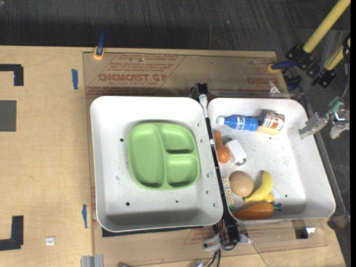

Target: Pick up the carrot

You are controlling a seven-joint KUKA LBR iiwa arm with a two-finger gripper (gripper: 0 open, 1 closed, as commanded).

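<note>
The carrot [255, 209] lies in the right bin [311, 196], along its lower wall at the lower right of the frame, lengthwise left to right with its green end pointing right. It sits just below a banana [262, 188] and a brown round thing [241, 183]. The claw [325, 121] is at the far right of the frame, over the bin's right rim and well apart from the carrot, up and to the right of it. The arm is mostly cut off by the right edge of the frame, so little of its pose can be read. The claw itself is small and blurred; I cannot tell whether it is wide or narrow, and nothing shows in it.
</note>
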